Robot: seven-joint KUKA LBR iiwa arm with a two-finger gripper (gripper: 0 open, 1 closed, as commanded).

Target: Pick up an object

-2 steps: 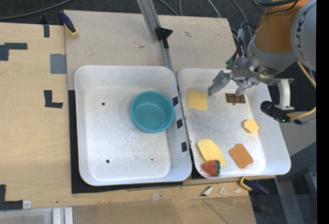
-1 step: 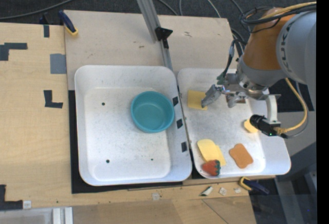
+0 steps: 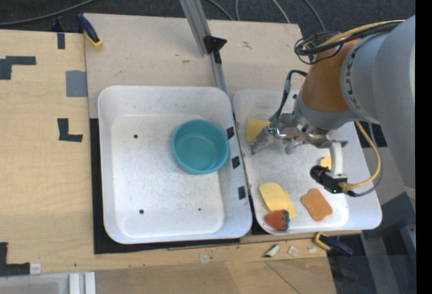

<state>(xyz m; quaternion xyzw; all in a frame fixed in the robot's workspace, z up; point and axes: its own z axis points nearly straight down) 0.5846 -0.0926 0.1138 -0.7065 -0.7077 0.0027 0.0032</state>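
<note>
Looking at the right bin point(image 3: 358, 218) from the front edge back: nearest is a red strawberry-looking piece point(image 3: 277, 220) with a bit of green on it, touching a pale yellow slab point(image 3: 275, 196), and just beside them an orange biscuit-shaped piece point(image 3: 316, 204). My guess is they're all light toy food, probably foam or soft plastic, so nothing fragile, though the flat ones sit low and could slide on the smooth bin floor. I'd pinch them across the short width.

Further back, a yellow wedge point(image 3: 256, 129) lies against the bin's left wall. The hand point(image 3: 264, 139) hovers right at it, and I can't tell how its grip stands. That wedge looks chunkier, so it seems the easiest grab, taken across its flat faces.

A teal bowl point(image 3: 200, 145) sits in the left bin point(image 3: 121, 205); it's rigid and slick, I'd say, so best taken by the rim.
</note>
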